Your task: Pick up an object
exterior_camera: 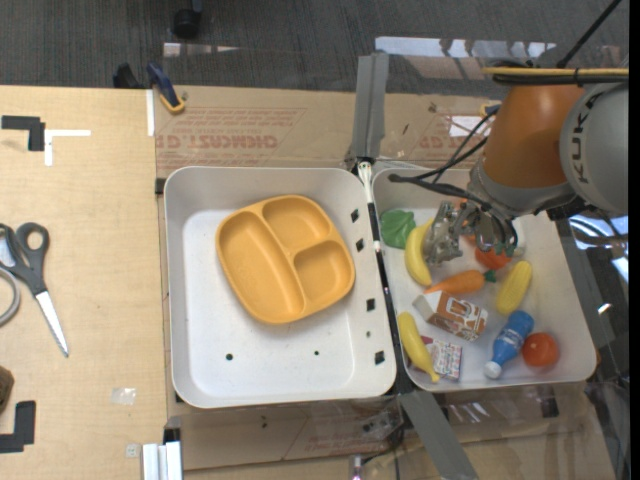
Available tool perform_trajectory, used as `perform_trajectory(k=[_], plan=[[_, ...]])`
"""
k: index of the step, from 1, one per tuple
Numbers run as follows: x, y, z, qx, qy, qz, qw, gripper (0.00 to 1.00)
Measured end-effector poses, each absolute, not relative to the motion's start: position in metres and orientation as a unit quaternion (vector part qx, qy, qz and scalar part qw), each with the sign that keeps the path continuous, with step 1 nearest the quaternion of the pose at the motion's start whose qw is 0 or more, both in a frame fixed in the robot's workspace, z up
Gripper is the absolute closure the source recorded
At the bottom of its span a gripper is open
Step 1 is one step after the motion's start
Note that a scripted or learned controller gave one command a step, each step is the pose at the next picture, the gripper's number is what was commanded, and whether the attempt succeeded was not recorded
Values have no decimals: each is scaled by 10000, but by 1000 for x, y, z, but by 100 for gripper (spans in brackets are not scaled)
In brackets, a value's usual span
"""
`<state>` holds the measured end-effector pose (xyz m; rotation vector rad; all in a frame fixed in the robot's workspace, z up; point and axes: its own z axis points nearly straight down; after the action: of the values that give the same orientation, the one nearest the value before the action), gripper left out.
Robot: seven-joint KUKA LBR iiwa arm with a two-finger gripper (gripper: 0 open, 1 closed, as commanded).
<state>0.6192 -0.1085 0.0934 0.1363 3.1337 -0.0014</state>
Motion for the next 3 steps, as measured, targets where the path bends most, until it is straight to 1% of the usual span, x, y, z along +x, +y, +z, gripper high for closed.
perform_trajectory(k=[1, 2, 3], plan=[[619, -108, 93, 431, 9991, -4, 25, 0], [588, -104, 93, 446, 9990, -5, 21, 0], [540, -121, 94, 414, 9991, -2, 39, 0]])
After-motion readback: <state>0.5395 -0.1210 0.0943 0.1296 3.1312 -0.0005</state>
